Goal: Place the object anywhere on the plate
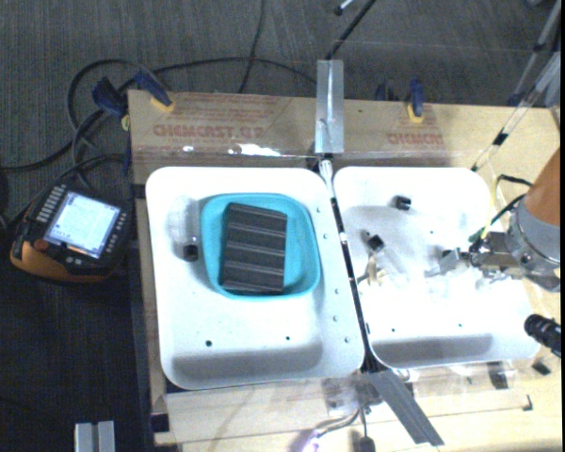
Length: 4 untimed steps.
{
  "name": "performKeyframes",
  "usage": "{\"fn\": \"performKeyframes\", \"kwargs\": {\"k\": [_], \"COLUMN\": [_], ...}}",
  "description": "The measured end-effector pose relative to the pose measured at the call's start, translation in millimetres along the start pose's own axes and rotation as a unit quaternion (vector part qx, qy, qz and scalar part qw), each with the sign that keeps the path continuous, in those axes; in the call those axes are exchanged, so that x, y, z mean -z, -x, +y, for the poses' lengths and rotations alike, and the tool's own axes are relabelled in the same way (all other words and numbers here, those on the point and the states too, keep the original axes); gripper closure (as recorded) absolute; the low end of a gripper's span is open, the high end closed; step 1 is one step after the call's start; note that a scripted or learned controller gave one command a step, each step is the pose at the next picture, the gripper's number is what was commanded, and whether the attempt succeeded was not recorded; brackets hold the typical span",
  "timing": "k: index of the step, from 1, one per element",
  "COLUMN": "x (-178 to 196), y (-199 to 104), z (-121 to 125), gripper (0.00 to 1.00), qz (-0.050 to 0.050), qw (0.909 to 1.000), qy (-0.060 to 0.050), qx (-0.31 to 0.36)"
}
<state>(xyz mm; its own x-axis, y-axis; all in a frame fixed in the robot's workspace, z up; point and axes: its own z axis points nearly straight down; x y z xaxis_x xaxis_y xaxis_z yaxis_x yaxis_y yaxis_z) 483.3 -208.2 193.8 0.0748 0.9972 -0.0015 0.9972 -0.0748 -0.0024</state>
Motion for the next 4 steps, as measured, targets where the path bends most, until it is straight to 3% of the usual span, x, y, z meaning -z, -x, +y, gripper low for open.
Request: {"fn": "performKeyframes", "kwargs": {"k": [1, 2, 3, 4], "x": [0, -55, 46, 46], "y": [0, -63, -16, -16], "z": [0, -5, -1, -1], "gripper": [0.0, 0.0, 0.0, 0.0], "qz": [0.0, 0.001, -0.001, -0.001], "qw": [1.0, 0.9996, 1.0, 0.9999], "qy": [0.0, -0.001, 0.001, 0.0], "qx": [0.0, -0.028, 0.01, 0.01]}}
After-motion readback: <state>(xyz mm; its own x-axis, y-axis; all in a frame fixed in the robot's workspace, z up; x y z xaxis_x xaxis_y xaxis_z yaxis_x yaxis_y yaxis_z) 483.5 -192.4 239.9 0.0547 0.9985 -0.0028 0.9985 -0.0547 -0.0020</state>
